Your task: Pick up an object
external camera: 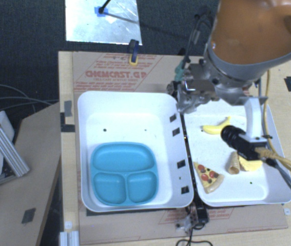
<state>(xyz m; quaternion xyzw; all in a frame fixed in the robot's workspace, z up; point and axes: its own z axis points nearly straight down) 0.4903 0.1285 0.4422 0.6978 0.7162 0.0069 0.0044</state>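
Claw (186, 94) over far corner of right bin (248, 193), close to wall between bins. Can't tell if claw clenched or released.

Banana (216, 127) nearest thing, just in front of claw, a bit to view's right, flat on bin floor. Pizza slice (208, 176) farther to front, near same wall. Brown cone (233, 163) and yellow piece (251, 164) side by side, well apart from claw.

Blue plate (124, 173) in left bin (130, 117), across wall from claw. Bare white floor between plate and claw.
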